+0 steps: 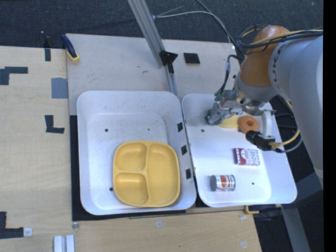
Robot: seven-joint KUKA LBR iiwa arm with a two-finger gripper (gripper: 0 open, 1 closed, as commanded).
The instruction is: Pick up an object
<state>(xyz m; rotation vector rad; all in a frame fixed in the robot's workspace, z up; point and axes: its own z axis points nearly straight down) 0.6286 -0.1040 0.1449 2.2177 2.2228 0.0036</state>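
Observation:
My gripper (214, 116) hangs low over the far part of the right bin (210, 151), next to a pale yellow object (229, 122) and an orange ring-shaped object (247, 123). Nothing shows between its fingers. A small red and white packet (246, 156) lies nearer the bin's middle right. A red and white can (223, 182) lies on its side near the front of the same bin. The grey arm with its orange band (260, 56) reaches in from the right.
The left bin (94, 119) holds a yellow divided plate (146, 173) at its front. A metal pole (149, 30) slants across the bench behind the bins. Cables run along the arm at the right.

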